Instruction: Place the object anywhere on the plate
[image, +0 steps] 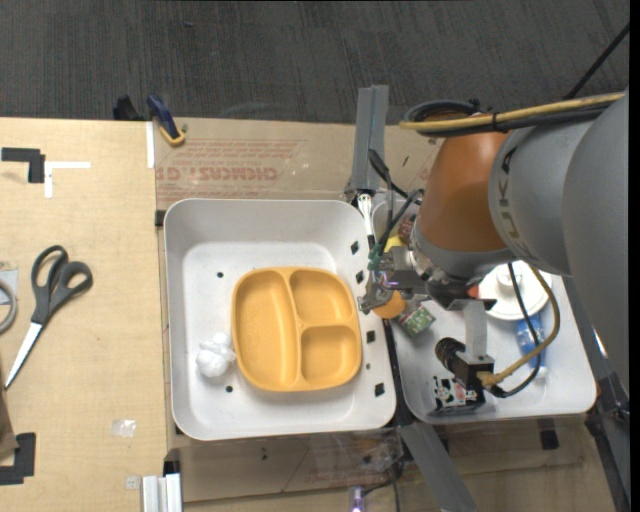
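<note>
Arm (520, 190) comes in from the right, orange band (465, 195) above the wrist, wrist hanging over the seam between the two white bins. Claw (385, 295) sits low at the left edge of the right bin (560, 395), just beside the left bin's (190, 300) right wall; can't tell if it's released or clenched, view's too cluttered. Small orange object (392, 297) right at the claw, a green one (418, 320) just beside it; grasp not confirmable. Yellow three-compartment plate (296, 328) lies in the left bin, nothing on it. White crumpled item (214, 355) touches the plate's left rim. Scissors (45, 295) on the table (80, 400), well apart to the left.
</note>
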